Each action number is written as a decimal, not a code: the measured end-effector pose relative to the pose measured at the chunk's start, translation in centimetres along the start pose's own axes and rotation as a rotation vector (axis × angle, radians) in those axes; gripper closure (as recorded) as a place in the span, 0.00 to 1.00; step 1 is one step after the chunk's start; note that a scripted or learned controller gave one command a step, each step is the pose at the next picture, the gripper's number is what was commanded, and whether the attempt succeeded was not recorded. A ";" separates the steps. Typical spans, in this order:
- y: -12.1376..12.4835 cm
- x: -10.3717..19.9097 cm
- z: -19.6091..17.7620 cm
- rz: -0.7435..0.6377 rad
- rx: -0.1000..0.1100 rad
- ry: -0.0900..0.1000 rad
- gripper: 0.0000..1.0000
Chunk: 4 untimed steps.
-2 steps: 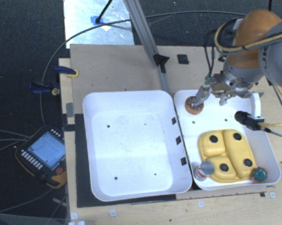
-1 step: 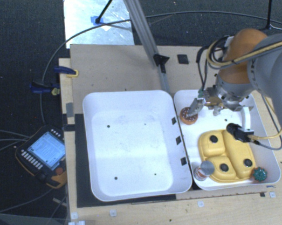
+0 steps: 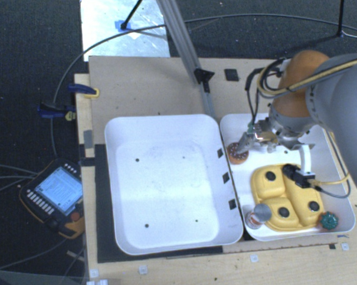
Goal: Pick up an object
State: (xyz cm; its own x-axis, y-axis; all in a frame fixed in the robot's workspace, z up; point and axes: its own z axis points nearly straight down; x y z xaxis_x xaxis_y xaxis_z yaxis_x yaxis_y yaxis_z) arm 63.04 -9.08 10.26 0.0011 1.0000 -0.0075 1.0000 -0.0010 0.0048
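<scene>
Above the right bin (image 3: 339, 161), the claw (image 3: 253, 137) is blurred; its state is unclear, near a doughnut (image 3: 237, 153).

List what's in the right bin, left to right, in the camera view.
Small brown ring-shaped object → grey disc-topped object → yellow moulded toy with dark round holes → small teal object. The gripper hangs over the bin's far part.

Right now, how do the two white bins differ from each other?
The left bin is larger; the right bin is narrower. The right bin holds a yellow toy, a small doughnut and a green knob, with the arm above it. Both are shallow and white.
</scene>
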 end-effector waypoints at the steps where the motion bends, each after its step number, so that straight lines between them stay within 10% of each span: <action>1: 0.1 0.2 -1.2 -0.001 0.000 0.005 1.00; 4: 1.0 0.1 -14.1 -0.006 0.000 0.007 1.00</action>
State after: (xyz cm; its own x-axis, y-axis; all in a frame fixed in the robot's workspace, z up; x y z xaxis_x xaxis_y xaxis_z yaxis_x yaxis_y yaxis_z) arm 63.99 -8.83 24.35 -0.0046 1.0000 -0.0001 1.0000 0.0046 0.0051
